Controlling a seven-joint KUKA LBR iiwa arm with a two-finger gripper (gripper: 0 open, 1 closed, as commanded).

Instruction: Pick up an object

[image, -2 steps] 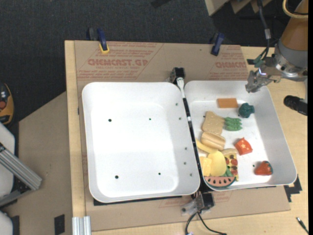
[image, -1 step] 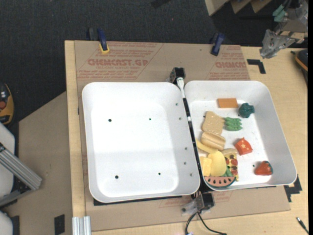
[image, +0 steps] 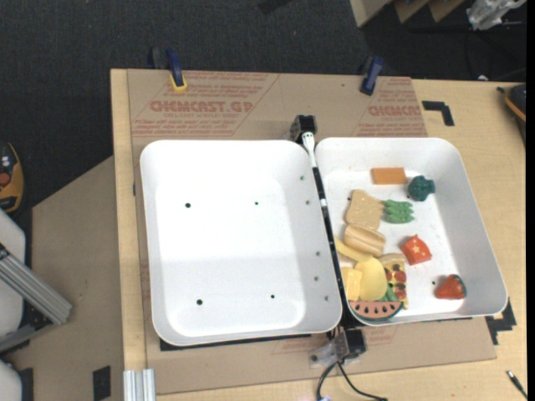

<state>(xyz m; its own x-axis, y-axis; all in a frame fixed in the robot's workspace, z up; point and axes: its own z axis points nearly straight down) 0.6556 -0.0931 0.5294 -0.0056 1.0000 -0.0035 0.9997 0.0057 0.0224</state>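
The right bin (image: 468,215) holds several toy foods. An orange block (image: 388,175) lies near its back, with a dark green broccoli piece (image: 420,188) to its right. A tan bread slice (image: 363,210) and a green vegetable (image: 399,212) sit in the middle. Below them are a hot dog bun (image: 364,241), a red strawberry-like piece (image: 415,249) and a red tomato-like piece (image: 450,287). Near the front left corner sit yellow pieces (image: 368,280), a pizza slice (image: 395,276) and a watermelon slice (image: 374,311).
The left bin (image: 226,241) sits beside the right one on a brown board (image: 251,98). Blue clamps (image: 174,67) (image: 371,73) hold the board's back edge. A cable (image: 334,374) runs off the front edge. A metal rail (image: 33,291) lies at the left.
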